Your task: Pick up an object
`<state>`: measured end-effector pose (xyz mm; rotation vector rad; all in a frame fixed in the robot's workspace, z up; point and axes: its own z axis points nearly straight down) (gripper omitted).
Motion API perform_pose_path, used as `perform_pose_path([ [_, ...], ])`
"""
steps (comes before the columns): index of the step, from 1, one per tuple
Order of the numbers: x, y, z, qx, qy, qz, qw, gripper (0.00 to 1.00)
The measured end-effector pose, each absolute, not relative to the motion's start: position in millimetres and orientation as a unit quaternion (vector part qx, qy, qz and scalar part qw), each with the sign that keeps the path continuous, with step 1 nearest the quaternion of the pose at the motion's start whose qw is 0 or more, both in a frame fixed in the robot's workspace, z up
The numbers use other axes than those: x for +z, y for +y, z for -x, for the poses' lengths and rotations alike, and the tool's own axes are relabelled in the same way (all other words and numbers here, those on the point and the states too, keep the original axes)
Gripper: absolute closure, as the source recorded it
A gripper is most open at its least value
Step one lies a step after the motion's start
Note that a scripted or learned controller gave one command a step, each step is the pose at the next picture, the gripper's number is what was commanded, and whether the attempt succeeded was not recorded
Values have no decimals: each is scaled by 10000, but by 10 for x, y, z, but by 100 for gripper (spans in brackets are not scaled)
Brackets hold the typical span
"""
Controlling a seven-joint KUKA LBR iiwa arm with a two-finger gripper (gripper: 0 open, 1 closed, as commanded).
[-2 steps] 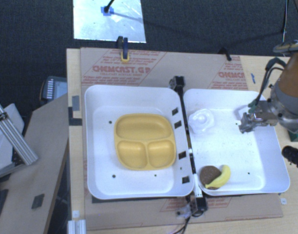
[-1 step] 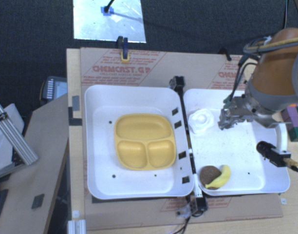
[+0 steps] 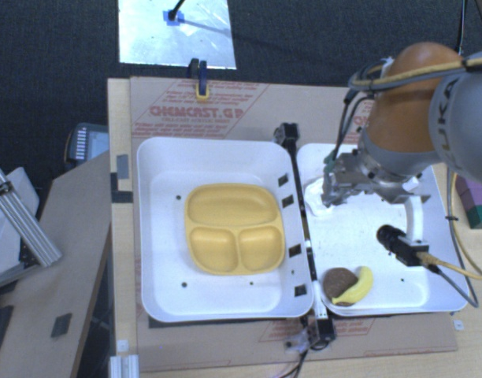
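Here, the gripper (image 3: 329,191) is seen low over the white bin (image 3: 430,299) that holds the banana (image 3: 357,287), well apart from the banana and farther from the camera than it. Whether the gripper is open or closed cannot be told, and nothing is seen to be held by it. The banana lies in the near corner of its bin, touching a brown lump (image 3: 339,280) on the side towards the yellow plate (image 3: 233,227). For a sound pick, the gripper would best be brought directly above the banana, turned across its curve, and lowered at the end away from the brown lump, so that neither the lump nor the bin wall is struck.
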<state>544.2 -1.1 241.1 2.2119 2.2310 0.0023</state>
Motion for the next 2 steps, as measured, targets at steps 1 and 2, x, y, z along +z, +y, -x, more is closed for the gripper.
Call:
perform_pose_path([
  [1,2464,549,-5652,22,7107,-7035,3,100],
  [2,2295,1014,-5867,12,7101,-7041,5,100],
])
